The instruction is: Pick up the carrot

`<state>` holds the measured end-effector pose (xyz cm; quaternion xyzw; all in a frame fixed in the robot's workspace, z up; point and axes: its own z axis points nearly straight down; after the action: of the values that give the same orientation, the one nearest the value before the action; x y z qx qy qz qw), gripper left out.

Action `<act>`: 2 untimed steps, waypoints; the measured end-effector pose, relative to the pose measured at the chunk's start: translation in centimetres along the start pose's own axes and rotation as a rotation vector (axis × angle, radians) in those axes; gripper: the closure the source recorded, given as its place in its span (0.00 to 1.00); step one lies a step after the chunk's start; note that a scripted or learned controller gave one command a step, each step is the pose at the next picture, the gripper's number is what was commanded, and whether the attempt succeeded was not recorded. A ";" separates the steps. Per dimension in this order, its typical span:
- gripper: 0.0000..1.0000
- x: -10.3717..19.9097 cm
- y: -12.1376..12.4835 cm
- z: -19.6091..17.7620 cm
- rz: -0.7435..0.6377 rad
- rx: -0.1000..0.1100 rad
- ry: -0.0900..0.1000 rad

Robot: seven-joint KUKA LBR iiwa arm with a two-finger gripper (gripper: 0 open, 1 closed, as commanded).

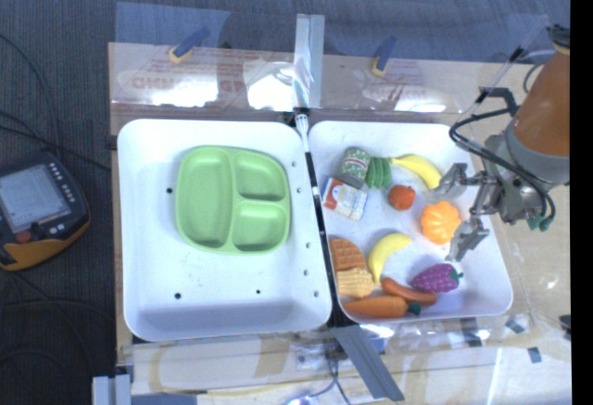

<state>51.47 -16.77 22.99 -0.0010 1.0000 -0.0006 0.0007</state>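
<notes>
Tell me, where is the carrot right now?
The carrot lies at the near edge of the right bin, below the waffle and beside the red chili and purple grapes. The gripper hovers further back.

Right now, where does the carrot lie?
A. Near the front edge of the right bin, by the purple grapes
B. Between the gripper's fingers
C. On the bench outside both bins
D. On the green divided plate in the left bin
A: the carrot lies at the front of the right bin, near the purple grapes, with the gripper apart from it.
</notes>
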 end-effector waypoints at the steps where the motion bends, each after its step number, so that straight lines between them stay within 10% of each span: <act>1: 0.00 -2.8 -1.9 13.9 0.099 0.003 -0.015; 2: 1.00 -3.0 -1.7 12.7 0.096 0.007 -0.018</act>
<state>54.45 -18.52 10.27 0.0469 0.9988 -0.0038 0.0097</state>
